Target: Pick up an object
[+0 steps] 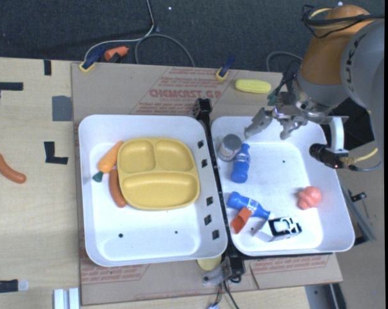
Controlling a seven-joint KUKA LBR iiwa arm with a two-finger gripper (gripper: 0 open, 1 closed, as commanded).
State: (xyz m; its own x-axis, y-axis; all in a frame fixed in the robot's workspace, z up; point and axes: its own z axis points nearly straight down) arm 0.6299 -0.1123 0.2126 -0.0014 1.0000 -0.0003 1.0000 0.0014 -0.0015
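At upper right of the frame, the grey arm (349,50) with its orange band enters and carries the gripper (275,127) over the upper edge of the right bin (332,234). Its two fingers (256,125) are spread apart, pointing down and left, with nothing between them; they hang above the bin's upper left portion, near but apart from the objects below.

Right bin, contents: a small grey can (230,147) stands at the upper left corner, just beside a blue bottle (240,163) that lies tilted. Lower, a blue and orange tool (245,210) rests near the bin's left wall. A black and white object (284,227), too small to identify with confidence, lies near the lower edge. A pink lump (309,197), possibly a soft toy, sits toward the right wall, well apart from the others.

Left bin (91,237), contents: a yellow divided plate (158,173) occupies the middle. An orange carrot (107,161) and a brown sausage (116,190) lie against the plate's left side.

Outside the bins: a yellow banana-like piece (252,86) rests on the cardboard sheet (116,89) above the right bin. A second sausage (9,168) lies on the wooden bench (26,237) at far left.
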